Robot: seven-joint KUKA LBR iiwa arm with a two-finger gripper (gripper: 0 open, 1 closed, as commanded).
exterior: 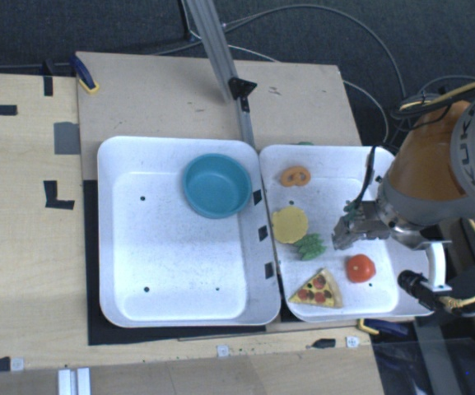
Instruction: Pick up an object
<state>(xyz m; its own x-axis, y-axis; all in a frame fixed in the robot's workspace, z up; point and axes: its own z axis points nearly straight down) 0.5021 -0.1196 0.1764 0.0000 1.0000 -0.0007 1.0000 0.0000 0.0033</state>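
Observation:
My gripper hangs low over the middle of the right bin, its dark fingers pointing left. A green leafy piece lies just left of the fingertips, beside a yellow round piece. A red tomato sits just below the gripper. A pizza slice lies at the bin's front, and an orange pretzel at its back. Nothing shows between the fingers.
A blue bowl stands in the back right corner of the left bin. A grey pole slants down to the seam between the bins. Cables run behind the right bin.

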